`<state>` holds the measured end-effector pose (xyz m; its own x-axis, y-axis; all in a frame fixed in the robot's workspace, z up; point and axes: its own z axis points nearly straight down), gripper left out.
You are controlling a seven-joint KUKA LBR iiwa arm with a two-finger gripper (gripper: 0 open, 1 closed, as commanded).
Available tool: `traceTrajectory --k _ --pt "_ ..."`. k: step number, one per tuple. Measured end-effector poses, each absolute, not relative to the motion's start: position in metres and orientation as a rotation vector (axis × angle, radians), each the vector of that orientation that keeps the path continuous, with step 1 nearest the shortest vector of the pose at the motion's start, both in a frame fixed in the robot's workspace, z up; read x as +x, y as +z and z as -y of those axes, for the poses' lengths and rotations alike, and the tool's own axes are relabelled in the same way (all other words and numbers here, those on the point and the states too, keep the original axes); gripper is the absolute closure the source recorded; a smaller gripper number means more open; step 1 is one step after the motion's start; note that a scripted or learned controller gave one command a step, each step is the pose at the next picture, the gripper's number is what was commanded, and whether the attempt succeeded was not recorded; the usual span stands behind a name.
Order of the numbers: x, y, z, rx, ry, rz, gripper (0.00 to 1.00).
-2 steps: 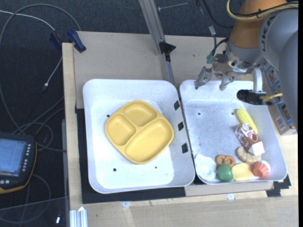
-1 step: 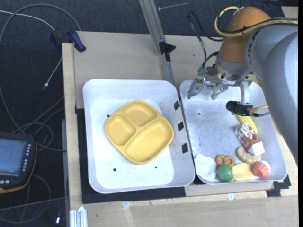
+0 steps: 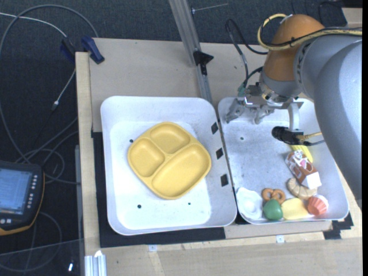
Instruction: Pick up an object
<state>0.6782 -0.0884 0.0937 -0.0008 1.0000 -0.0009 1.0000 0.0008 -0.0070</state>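
- Arm [image 3: 328, 56]: you will see it reach in over the far end of the right bin [image 3: 253, 154], so judge the task as barely begun — nothing is lifted.
- Left bin [image 3: 115, 154]: it holds one yellow divided plate [image 3: 168, 160], lying flat and well apart from the arm.
- Toy foods [image 3: 293, 197]: the candidates sit clustered at the near right corner of the right bin, untouched.
- Pincer [image 3: 248, 109]: it hangs above bare bin floor at the far end; whether it is spread or pressed together cannot be told, and no object shows in it.
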Motion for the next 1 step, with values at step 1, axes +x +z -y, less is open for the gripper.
traceTrajectory --k 1 --pt "0.6789 0.1051 0.0881 -2.218 0.006 2.221 1.0"
